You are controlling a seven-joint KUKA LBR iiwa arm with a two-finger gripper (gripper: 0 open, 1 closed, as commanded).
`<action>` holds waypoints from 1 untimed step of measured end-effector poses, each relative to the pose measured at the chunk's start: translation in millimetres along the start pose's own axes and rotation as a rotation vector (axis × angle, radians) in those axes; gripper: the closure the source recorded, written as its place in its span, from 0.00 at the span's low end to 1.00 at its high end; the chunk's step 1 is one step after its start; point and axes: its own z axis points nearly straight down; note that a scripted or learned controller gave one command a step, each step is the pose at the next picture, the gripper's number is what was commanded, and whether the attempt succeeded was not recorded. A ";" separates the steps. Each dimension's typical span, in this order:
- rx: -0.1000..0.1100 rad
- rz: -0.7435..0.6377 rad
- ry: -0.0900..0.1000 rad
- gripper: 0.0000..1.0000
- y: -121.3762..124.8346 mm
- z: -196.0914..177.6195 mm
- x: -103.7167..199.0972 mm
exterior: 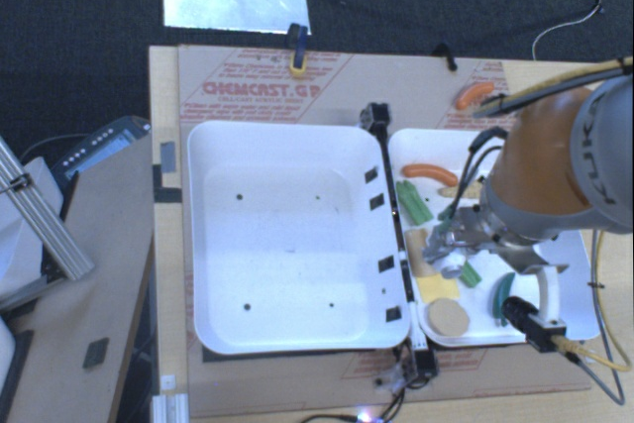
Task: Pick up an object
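Two shallow white bins sit on the worktop; the right bin [584, 312] holds one orange sausage-shaped piece [430, 173], one tan round disc [448, 317] and two green blocks [414, 203]. The gripper [448, 251] hangs above them; whether it is spread, I cannot tell.

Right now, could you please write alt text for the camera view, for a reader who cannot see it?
A grey arm with an orange band reaches into the right bin, its gripper low over small items: an orange sausage, a green block, a yellow slice and a tan disc. The left bin sits beside it.

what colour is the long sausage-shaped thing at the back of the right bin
Orange-red; the sausage-shaped piece lies near the right bin's far end in the camera view.
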 end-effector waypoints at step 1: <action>-0.017 -0.009 -0.002 1.00 143.8 -10.0 29.4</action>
